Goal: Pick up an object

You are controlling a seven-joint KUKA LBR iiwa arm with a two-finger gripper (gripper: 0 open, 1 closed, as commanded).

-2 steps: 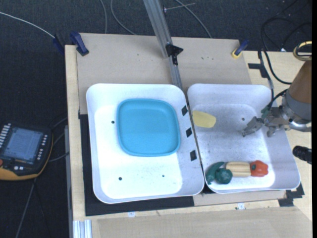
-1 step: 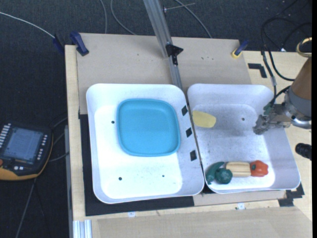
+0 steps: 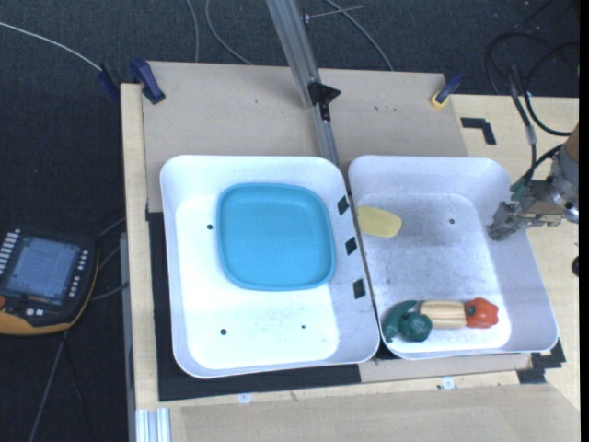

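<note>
In the right bin (image 3: 419, 178) a pale yellow piece (image 3: 379, 221) lies near the left wall. Along the bin's near edge rest a dark green object (image 3: 408, 324), a tan cylinder (image 3: 444, 314) and a red object (image 3: 481, 313), touching in a row. My gripper (image 3: 509, 221) hangs at the right bin's right rim, well apart from all of them, with nothing visible between its fingers.
A blue square plate (image 3: 275, 236) lies in the left bin (image 3: 189, 247). A metal pole (image 3: 299, 44) slants down to the gap between the bins. Clamps (image 3: 147, 81) sit at the board's far corners. A handheld pendant (image 3: 41, 279) lies on the floor at left.
</note>
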